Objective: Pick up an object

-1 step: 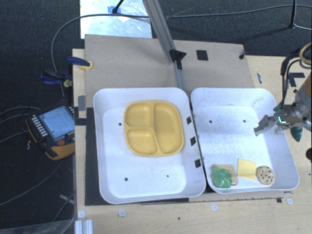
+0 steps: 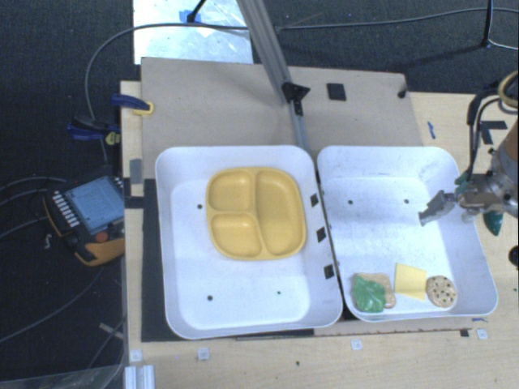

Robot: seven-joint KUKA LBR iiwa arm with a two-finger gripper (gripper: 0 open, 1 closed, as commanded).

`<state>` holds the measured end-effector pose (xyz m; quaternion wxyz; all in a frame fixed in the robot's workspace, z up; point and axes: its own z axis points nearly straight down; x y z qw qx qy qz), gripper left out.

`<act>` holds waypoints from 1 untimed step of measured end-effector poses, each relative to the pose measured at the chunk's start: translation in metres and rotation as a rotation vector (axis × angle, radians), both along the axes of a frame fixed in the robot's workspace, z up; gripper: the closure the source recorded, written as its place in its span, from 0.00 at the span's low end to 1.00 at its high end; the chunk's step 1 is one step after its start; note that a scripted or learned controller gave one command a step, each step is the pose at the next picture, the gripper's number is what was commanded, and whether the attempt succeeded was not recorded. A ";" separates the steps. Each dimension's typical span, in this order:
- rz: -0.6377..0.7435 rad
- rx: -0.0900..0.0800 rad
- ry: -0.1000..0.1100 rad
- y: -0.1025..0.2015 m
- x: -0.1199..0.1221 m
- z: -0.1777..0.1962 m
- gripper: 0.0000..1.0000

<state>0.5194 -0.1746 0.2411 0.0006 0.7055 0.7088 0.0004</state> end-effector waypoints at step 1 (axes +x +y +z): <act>-0.003 0.001 0.004 0.003 0.002 -0.062 0.00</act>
